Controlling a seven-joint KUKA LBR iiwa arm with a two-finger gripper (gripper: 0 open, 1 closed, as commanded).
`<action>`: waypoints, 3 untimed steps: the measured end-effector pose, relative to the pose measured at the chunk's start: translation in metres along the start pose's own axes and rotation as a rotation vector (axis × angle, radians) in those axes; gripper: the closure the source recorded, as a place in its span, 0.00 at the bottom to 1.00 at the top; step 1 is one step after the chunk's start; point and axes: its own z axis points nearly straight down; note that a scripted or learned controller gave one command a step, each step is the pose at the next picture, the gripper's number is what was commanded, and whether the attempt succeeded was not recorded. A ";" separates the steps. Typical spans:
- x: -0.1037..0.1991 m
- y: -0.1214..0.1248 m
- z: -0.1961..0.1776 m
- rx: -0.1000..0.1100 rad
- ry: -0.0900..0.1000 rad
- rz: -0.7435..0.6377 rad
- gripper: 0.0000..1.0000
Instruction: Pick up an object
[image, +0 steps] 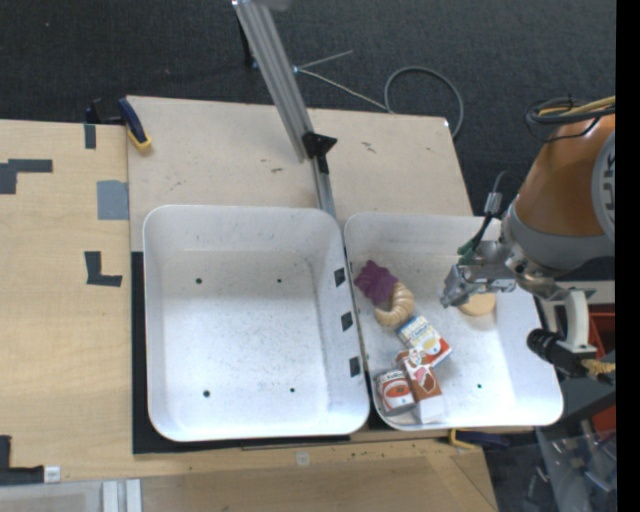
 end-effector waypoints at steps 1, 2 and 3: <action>0.042 0.014 0.001 0.004 0.002 -0.004 1.00; 0.090 0.038 -0.006 0.003 0.003 -0.005 1.00; 0.147 0.061 -0.009 0.004 0.003 -0.006 1.00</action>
